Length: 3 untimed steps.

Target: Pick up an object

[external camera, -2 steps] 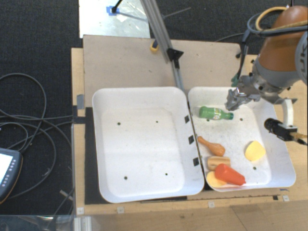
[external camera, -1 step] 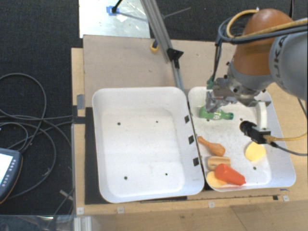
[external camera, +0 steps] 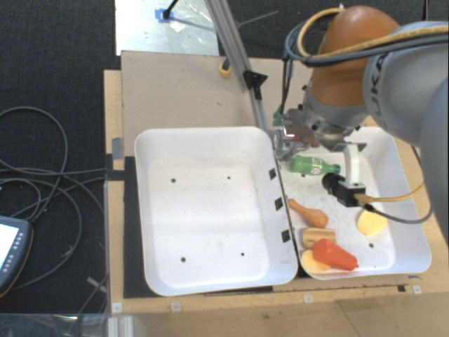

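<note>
Green bottle (external camera: pixel 313 165): lies in the view's right-hand bin (external camera: pixel 403 241), long axis across the view, just nearward and rightward of the gripper (external camera: pixel 286 140); whether the jaws are open cannot be told.

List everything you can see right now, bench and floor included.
left bin: one, white, bench left
right bin: one, white, bench right
bottle: one, green, right bin far end, on its side
brown piece: one, orange-brown, right bin by its left wall
tan block: one, tan, just nearer than the brown piece
red piece: one, red, right bin near end
yellow pieces: two, yellow, one towards the right wall, one beside the red piece
cables: several, black, floor left
pendant: one, dark, left edge
pole: one, grey, slanting from the top
arm: one, grey and orange, from the right
gripper: one, metal, above the bottle end
</note>
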Each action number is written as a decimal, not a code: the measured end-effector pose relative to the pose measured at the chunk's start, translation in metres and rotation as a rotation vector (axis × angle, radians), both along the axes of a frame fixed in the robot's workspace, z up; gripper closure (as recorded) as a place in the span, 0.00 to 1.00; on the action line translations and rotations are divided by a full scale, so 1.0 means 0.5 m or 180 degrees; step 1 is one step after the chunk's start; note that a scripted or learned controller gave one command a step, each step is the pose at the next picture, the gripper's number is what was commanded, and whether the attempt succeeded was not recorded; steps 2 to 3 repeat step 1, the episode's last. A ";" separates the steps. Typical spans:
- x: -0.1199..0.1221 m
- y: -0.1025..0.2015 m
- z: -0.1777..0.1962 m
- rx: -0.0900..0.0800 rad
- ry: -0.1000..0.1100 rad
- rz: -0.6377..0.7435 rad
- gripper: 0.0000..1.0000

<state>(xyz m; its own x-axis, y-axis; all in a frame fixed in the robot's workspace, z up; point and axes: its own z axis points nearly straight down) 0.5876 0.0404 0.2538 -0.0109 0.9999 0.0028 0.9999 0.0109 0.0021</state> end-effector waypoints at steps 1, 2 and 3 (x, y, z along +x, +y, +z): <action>0.002 0.109 -0.036 -0.0002 0.0008 -0.0002 1.00; 0.002 0.109 -0.036 -0.0002 0.0008 -0.0002 1.00; 0.002 0.109 -0.036 -0.0002 0.0008 -0.0002 1.00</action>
